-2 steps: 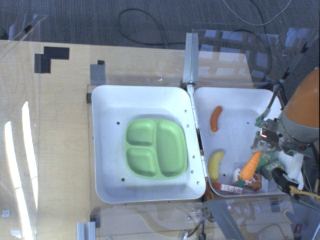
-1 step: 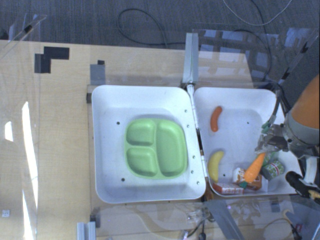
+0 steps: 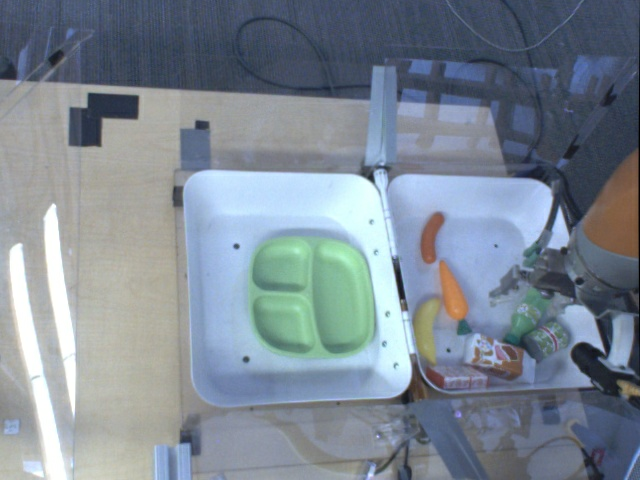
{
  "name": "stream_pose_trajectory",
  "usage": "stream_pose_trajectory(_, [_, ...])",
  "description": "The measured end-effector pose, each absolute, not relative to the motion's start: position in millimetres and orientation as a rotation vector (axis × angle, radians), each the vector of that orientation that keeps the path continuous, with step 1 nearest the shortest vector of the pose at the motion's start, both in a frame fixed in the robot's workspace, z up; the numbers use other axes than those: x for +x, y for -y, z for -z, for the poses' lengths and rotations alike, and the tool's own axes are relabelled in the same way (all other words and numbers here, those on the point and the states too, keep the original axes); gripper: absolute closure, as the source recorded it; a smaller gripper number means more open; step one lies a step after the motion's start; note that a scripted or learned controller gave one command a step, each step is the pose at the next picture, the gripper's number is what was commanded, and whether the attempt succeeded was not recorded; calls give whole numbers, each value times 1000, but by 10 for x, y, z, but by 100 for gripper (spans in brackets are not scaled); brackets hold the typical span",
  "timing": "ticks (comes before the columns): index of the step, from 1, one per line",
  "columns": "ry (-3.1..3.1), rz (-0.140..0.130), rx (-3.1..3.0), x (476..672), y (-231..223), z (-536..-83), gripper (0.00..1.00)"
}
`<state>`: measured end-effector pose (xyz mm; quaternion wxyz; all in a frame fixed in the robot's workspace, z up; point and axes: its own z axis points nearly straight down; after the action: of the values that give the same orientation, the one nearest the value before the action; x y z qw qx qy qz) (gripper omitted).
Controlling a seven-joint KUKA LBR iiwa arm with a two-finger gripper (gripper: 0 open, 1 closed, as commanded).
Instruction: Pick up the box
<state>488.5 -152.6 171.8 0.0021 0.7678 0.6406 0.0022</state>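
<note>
From the overhead camera view I see the arm coming in at the right edge, its orange band above the wrist over the right bin's far right side. The gripper sits low over that bin, metal parts reaching left toward the bin's middle. I cannot tell from this angle how far apart its fingers stand, or whether anything is between them.

The box, orange and white with a printed picture, lies on its side near the front wall of the right bin, tilted a little. It is in front of the gripper and slightly to its left, apart from it, with bare white floor between them. A second, flatter red-and-white carton lies against the front wall, just beside the box on its left front.

Just beside the gripper are a green bottle and a green can, right of the box. A toy carrot, a yellow banana and a sausage lie along the left half of that bin.

In the left bin rests a green divided plate, near the middle.
</note>
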Motion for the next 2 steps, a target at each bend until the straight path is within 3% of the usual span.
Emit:
stream_pose_trajectory(1, [-2179,-5,2259,5762,979,-1029,0])
stream_pose_trajectory(2, [-2193,-10,2240,5913,1063,-888,0])
